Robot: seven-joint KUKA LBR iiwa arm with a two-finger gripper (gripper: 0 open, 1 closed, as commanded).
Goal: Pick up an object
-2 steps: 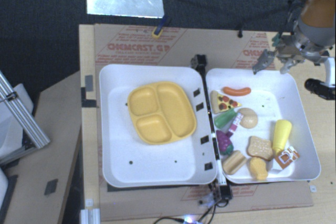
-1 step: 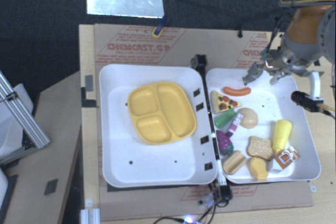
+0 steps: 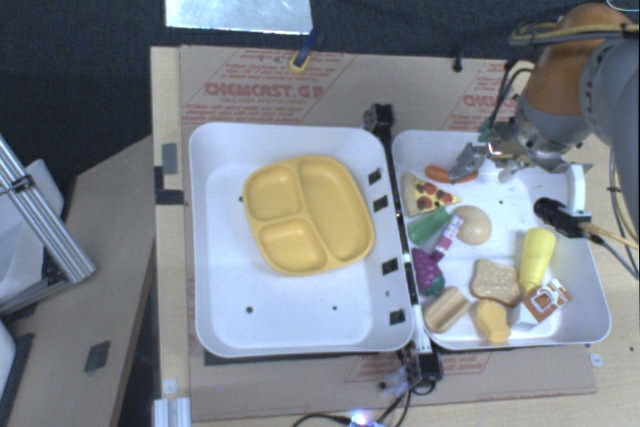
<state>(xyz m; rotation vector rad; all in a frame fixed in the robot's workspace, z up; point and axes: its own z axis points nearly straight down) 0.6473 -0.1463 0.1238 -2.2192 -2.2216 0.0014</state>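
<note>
My gripper (image 3: 489,164) hangs low over the far end of the right bin (image 3: 590,287), open, with nothing between its fingers. Its left finger (image 3: 467,159) is right beside an orange carrot (image 3: 439,173). Just in front of the carrot lies a pizza slice (image 3: 427,196), then a beige egg-like ball (image 3: 473,225) and a green piece (image 3: 429,227). Nearer the front are a purple piece (image 3: 428,268), a bread slice (image 3: 492,280), a yellow bottle (image 3: 537,256), a bun (image 3: 446,309), a yellow lump (image 3: 491,320) and a small orange-and-white box (image 3: 547,298).
The left bin (image 3: 215,245) holds a yellow divided plate (image 3: 305,213). The divider wall (image 3: 393,215) between the bins runs just left of the toys. The grey arm with its orange band (image 3: 570,65) comes in from the upper right.
</note>
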